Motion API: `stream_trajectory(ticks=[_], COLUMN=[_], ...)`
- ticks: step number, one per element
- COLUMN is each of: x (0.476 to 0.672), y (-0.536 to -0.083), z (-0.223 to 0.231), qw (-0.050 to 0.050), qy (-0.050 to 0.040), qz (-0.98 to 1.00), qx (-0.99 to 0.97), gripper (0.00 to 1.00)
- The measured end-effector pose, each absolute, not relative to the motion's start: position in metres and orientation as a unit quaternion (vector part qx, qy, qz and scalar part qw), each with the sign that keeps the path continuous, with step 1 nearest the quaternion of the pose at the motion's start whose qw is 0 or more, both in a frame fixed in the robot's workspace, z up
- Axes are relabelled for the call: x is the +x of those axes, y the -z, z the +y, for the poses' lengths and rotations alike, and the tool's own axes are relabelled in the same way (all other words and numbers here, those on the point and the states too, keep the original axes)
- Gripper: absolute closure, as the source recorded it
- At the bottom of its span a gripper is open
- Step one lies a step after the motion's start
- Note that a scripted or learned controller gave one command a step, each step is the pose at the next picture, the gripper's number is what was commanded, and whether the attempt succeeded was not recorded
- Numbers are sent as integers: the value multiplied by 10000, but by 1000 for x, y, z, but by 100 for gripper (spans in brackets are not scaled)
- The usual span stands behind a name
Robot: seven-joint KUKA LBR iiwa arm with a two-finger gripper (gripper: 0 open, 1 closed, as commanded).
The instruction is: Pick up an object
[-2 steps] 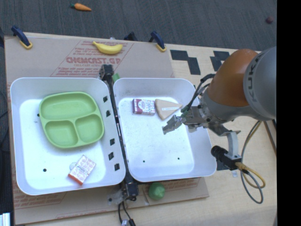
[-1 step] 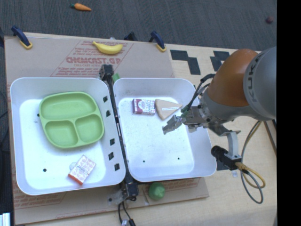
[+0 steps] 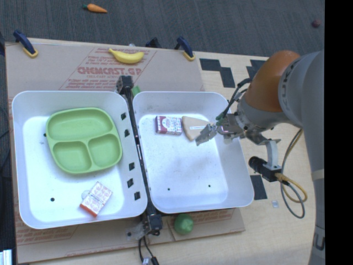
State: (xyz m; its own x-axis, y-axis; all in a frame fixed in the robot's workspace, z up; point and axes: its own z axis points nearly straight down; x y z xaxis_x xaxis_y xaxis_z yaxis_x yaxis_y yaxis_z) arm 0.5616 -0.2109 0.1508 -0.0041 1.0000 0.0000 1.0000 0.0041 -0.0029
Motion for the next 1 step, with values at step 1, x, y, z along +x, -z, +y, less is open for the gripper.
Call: stream_trajectory(ticks=[1], x=[585], y=[-165], z=[-211], qw=[6], qy=[3], qz=[-7089], qx=[-7053], gripper=[0])
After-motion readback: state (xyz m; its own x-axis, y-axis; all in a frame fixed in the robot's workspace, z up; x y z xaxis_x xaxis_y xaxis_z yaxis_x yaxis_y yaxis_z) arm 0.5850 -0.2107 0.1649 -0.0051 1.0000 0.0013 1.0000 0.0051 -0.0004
